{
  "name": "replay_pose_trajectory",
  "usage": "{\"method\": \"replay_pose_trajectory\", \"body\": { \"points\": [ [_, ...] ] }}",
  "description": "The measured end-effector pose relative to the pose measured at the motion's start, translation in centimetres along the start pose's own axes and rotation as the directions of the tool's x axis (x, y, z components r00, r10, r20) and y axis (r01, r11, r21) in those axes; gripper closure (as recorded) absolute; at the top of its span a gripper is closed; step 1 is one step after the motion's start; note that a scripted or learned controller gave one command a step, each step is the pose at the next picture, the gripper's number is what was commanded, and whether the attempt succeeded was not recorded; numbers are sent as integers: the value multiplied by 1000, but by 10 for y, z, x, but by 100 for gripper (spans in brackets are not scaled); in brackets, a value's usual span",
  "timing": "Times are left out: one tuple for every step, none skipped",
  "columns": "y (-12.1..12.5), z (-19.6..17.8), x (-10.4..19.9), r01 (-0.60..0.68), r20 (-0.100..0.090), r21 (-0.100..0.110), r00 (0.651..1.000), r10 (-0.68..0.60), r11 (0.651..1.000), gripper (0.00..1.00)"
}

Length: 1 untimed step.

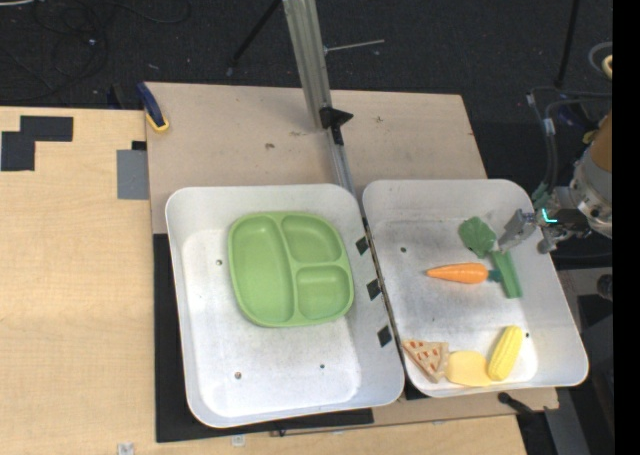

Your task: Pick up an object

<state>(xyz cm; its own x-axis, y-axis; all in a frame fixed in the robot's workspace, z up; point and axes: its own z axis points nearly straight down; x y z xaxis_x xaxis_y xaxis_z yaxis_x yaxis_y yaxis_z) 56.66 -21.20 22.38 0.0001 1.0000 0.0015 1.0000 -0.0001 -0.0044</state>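
Trouble is waiting at the rim: you are watching the gripper (522, 226) hanging over the right bin (400, 205) at its 2 o'clock side, beside the green spatula (490, 251). I cannot tell how far it is opened, and nothing is showing between its tips. The spatula's head is pointing toward 11 o'clock, handle toward 5, with the carrot (458, 273) touching it, so a descent may be nudging both aside.

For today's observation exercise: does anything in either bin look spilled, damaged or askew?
Nothing stands out. The green divided plate lies flat in the left bin; the carrot, corn and waffle piece rest loose in the right bin.
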Motion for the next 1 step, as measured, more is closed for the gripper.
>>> {"method": "replay_pose_trajectory", "body": {
  "points": [
    [0, -1, 0, 0, 0, -2, 1000, 0, 1000, 0]
  ]
}}
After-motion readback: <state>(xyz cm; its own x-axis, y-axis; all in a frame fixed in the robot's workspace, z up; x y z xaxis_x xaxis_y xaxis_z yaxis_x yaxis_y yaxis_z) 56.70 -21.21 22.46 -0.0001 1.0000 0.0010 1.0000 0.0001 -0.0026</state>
